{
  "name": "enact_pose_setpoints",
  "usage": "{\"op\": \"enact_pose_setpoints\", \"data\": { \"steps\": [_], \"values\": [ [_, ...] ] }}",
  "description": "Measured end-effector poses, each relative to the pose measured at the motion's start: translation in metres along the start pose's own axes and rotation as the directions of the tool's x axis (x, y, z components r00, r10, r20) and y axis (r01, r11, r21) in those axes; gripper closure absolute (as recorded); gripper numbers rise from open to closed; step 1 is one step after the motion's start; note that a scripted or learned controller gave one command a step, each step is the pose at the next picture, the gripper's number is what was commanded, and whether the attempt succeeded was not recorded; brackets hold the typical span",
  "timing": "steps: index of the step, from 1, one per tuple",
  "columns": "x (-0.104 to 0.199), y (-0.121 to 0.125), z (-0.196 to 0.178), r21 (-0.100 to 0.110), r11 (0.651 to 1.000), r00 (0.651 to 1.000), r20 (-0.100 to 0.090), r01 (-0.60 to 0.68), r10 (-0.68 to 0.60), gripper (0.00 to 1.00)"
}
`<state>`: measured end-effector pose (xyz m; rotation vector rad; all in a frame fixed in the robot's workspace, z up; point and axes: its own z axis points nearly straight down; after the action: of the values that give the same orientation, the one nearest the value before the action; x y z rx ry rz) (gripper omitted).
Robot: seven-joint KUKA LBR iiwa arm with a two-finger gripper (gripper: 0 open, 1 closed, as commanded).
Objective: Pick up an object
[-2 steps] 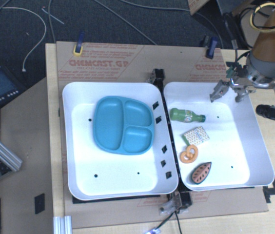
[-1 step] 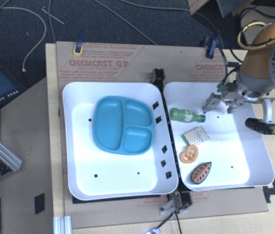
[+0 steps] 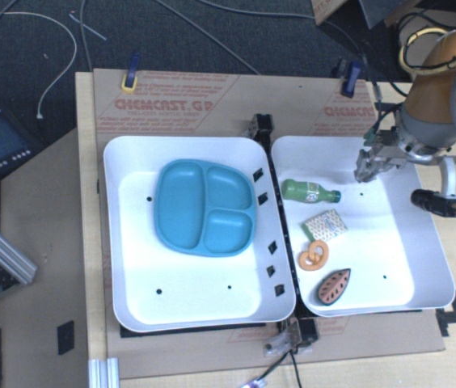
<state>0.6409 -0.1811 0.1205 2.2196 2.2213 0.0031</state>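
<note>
We see two shallow white plastic bins side by side on a brown cardboard-covered bench point(image 3: 212, 95). We take the right-hand white bin point(image 3: 398, 257) as our landmark.

The grey two-finger gripper point(image 3: 365, 170) hangs over that bin's upper area, near its back wall, on the grey arm with an orange band point(image 3: 446, 71) coming in from the right. Nothing shows between its fingertips; whether the jaws are wide or narrow we cannot tell, too small and blurred.

Candidate things all lie in the landmark bin's left half:
- small green plastic bottle point(image 3: 309, 191), lying on its side, just left and below the gripper, apart from it
- green-and-white patterned square packet point(image 3: 325, 225), below the bottle, tilted
- orange pretzel-shaped toy point(image 3: 314, 256), just below the packet, close to or touching its lower corner
- brown oval leaf-like object with a red rim point(image 3: 334, 286), nearest the bin's front wall

The left-hand white bin point(image 3: 131, 241), touching the landmark along the black-clipped divider, holds a light blue plastic divided plate with three compartments point(image 3: 205, 207), lying flat in its upper middle.

Blue clamps point(image 3: 132, 76) sit at the bench's back edge, beyond both bins.
</note>
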Motion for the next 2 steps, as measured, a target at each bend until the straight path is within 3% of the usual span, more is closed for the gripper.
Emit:
{"op": "enact_pose_setpoints", "data": {
  "steps": [1,2],
  "values": [
    [0.000,0.000,-0.065,-0.004,1.000,1.000,0.002,0.000,0.000,1.00],
    [0.000,0.001,-0.082,-0.001,1.000,1.000,0.001,0.000,0.000,1.00]
  ]
}}
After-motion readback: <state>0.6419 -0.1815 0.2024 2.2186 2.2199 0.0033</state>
